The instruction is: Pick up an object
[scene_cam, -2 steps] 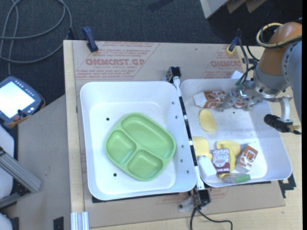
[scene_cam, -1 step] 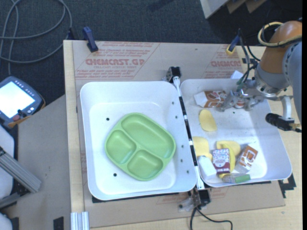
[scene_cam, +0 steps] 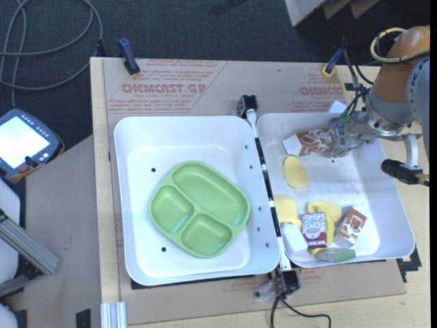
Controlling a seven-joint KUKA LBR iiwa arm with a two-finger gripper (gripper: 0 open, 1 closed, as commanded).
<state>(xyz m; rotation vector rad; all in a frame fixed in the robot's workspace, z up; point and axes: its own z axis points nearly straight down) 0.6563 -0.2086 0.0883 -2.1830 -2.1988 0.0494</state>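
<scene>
Counter: brown board printed with red lettering, filling the middle of the frame; a blue clamp at its upper left corner and another blue clamp at upper right.

Left bin: shallow, white, centre-left of the frame. Contents: one green divided plate with three compartments, lying flat, tilted toward the bin's lower right.

Right bin: shallow, white, centre-right of the frame, touching the left bin along a black seam with clips. Contents, largest first:
- red-and-white printed packet, upper part of the bin, just beside the hand;
- yellow banana-shaped piece, lower middle, partly under the small cartons;
- pale yellow oval piece, middle left;
- pale yellow block, at the left wall, below the oval;
- small red-and-white carton, lower middle;
- small orange-and-white carton, lower right, tilted;
- green-tipped slender item, at the bottom edge.

Arm: grey with orange band, upper right of the frame, reaching down into the upper part of the right bin.

Hand: low over the right end of the printed packet; whether its jaws are apart or closed cannot be told at this size, and nothing is seen between them.
</scene>
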